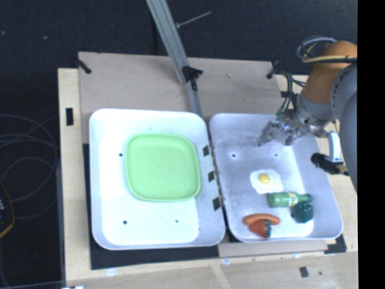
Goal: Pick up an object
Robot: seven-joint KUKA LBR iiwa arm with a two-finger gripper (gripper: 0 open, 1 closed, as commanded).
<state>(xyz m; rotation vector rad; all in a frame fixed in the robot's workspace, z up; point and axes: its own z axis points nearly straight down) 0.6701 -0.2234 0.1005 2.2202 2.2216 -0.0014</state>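
In the right bin lie a fried egg toy, a green bottle, a dark green piece and a red-orange pepper. My gripper hangs over the bin's back right part, fingers spread and open, nothing between them. The egg lies below it toward the front, well apart from the fingertips.
The left bin holds a light green square plate. A grey pole slants up from a clamp behind the bins. Black clips sit on the divider between the bins. The bench's beige board surrounds both bins.
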